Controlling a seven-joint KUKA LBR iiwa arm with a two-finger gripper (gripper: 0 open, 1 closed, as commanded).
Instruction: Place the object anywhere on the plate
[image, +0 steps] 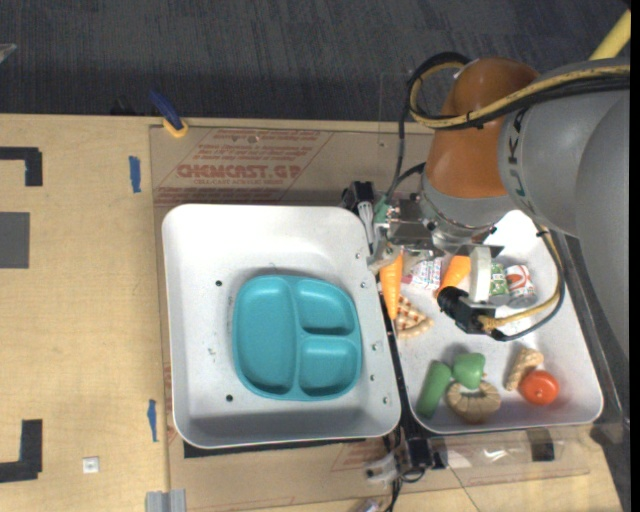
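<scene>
step: pick judged under way | hand (440, 262) lowered over right bin (580, 395) far edge amid food toys (470, 385) | grip state cannot be told | teal plate (297, 335) centred in left bin (190, 300) | next: secure grasp required

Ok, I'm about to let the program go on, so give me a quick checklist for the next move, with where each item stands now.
1. Teal plate sits flat in left bin: ok.
2. Plate compartments free of objects: ok.
3. Hand is over right bin, among the toy foods: ok.
4. An object seen held in the hand: cannot tell.
5. Hand over the plate: not ok.
6. Green pepper and tomato lie apart from the hand: ok.
</scene>
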